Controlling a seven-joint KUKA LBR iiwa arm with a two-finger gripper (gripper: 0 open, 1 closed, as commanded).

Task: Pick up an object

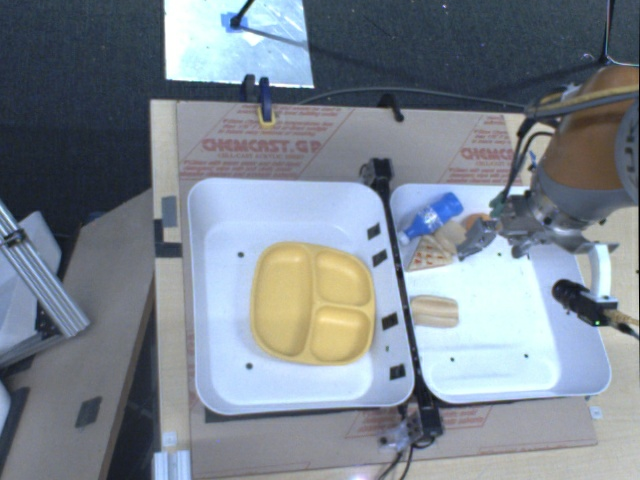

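In the right bin (500,368) a blue bottle (432,215) lies near the far left corner. A tan wedge with a red pattern (428,254) rests just in front of it, and a pale wooden block (434,311) lies by the bin's left wall. My gripper (478,238) hangs over the far part of this bin, just right of the bottle and the wedge, close to both. I see nothing held in it. The grey arm with its orange band (590,138) comes in from the right.
The left bin (215,268) holds a yellow divided plate (312,302). A black divider with clips (395,298) runs between the bins. A black fitting with a green light (582,303) sits over the right bin's right side. The right bin's front half is bare white floor.
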